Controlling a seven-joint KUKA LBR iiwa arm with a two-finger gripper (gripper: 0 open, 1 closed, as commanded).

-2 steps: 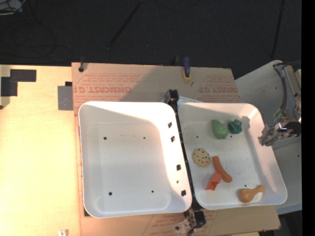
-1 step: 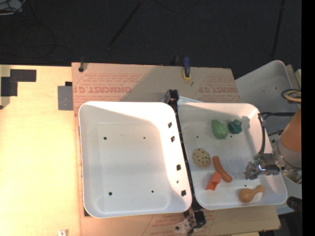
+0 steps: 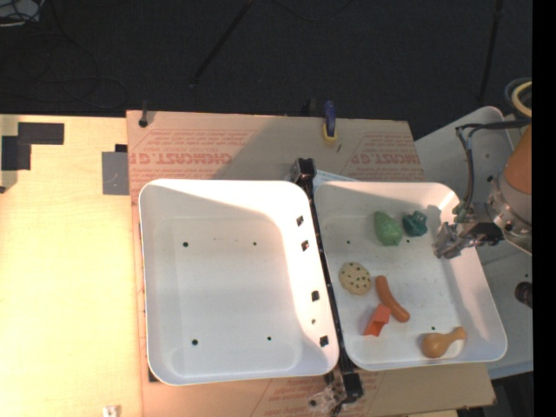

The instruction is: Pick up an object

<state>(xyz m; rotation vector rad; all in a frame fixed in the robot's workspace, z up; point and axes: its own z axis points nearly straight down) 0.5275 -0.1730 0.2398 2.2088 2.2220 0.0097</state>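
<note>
The right bin (image 3: 473, 276) holds several small objects: a green lump (image 3: 387, 228), a dark teal piece (image 3: 415, 224), a round speckled cookie (image 3: 354, 278), an orange sausage shape (image 3: 392, 300), a small red block (image 3: 376, 322) and a tan drumstick (image 3: 441, 343). My gripper (image 3: 449, 243) hangs at the right bin's right rim, to the right of the teal piece and apart from it. I see nothing between its fingers.
The left bin (image 3: 156, 276) stands beside the right one, with a black divider strip (image 3: 314, 268) between them. Brown cardboard (image 3: 217, 150) lies under both bins. Cables and arm parts (image 3: 512, 207) sit off the right rim.
</note>
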